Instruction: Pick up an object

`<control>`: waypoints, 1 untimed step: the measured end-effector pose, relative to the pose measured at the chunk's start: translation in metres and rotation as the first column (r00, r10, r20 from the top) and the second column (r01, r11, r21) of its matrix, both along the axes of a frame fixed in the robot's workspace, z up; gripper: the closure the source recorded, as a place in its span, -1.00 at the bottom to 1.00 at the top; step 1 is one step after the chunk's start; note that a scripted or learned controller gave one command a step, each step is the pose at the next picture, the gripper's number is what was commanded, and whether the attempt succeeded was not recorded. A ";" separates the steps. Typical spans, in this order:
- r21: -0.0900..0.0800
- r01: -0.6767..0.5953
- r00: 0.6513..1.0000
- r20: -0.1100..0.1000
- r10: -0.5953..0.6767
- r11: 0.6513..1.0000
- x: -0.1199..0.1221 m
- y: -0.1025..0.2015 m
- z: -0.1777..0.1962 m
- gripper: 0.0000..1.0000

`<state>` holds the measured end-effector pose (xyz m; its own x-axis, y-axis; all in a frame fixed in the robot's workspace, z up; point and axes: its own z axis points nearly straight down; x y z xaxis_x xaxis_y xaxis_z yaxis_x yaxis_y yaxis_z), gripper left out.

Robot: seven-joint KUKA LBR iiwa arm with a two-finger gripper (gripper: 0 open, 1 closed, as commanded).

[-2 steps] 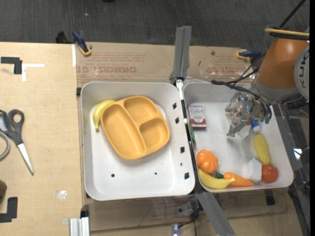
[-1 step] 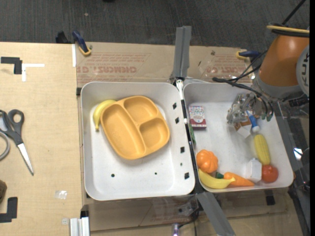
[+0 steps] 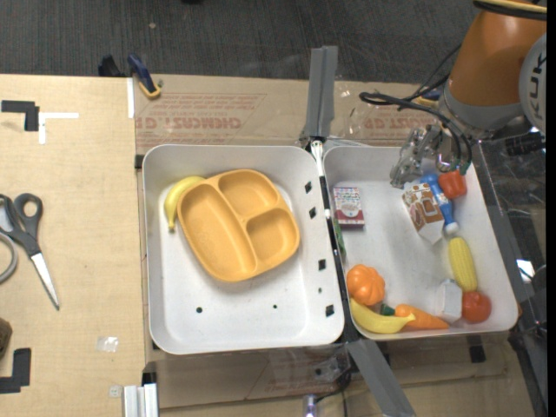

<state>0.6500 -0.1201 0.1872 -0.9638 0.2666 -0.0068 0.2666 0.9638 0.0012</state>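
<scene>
My gripper (image 3: 423,159) hangs over the right bin's (image 3: 395,233) far edge, beside the carton (image 3: 426,205); its grip I cannot tell

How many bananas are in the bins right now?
2. One banana lies in the left bin, tucked against the yellow plate's left edge; another banana sits at the right bin's front-left corner.

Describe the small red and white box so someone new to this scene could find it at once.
Look in the right bin, the one crowded with toy food. The small box lies flat near that bin's left wall, toward the far end, apart from the other items. It is the only flat rectangular thing there, white on top with red edges, while its neighbours are rounded fruit and vegetables.
</scene>
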 end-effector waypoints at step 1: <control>0.000 -0.207 0.978 -0.003 0.207 0.978 -0.033 -0.011 -0.094 1.00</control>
